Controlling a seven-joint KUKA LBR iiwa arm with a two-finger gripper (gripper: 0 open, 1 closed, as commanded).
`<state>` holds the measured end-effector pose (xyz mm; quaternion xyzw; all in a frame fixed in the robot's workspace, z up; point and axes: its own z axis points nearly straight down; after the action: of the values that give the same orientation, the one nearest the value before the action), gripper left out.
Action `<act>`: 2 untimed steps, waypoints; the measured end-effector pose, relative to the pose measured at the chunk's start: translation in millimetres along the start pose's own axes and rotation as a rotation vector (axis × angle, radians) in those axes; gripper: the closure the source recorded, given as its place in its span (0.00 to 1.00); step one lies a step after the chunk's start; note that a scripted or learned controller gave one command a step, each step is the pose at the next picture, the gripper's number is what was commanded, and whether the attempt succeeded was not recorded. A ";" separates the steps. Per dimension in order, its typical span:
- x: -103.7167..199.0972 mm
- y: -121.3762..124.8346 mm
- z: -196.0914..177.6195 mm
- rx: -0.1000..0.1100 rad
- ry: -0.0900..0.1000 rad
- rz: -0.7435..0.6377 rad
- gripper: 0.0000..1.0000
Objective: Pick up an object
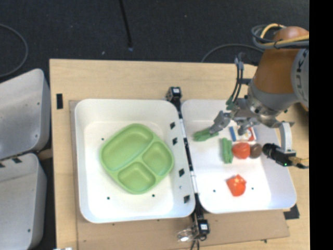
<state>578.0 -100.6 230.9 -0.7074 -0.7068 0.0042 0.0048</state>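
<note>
My gripper (230,126) hangs over the back of the right bin (276,191), open, with nothing visibly between its fingers. One grey finger (220,121) points down-left toward a green, bean-like piece (202,135) by the bin's left wall. Just below the gripper lie a green oblong piece (226,150), a round red piece (241,150) and a small brown one (255,150) in a row. A red, white and blue box (248,135) is partly hidden under the gripper. A red-orange piece (237,185) sits alone nearer the front.
A green divided plate (136,158) lies in the left bin (88,202). The divider with black clips (183,155) runs between the bins. A black fitting with a cable (278,154) sits at the right bin's right rim.
</note>
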 end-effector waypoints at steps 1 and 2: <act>0.1 2.4 -7.4 -0.014 -0.001 -0.002 0.00; -0.6 0.2 55.1 -0.010 -0.002 0.000 0.00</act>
<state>577.5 -101.2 175.8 -0.7075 -0.7067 0.0015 0.0007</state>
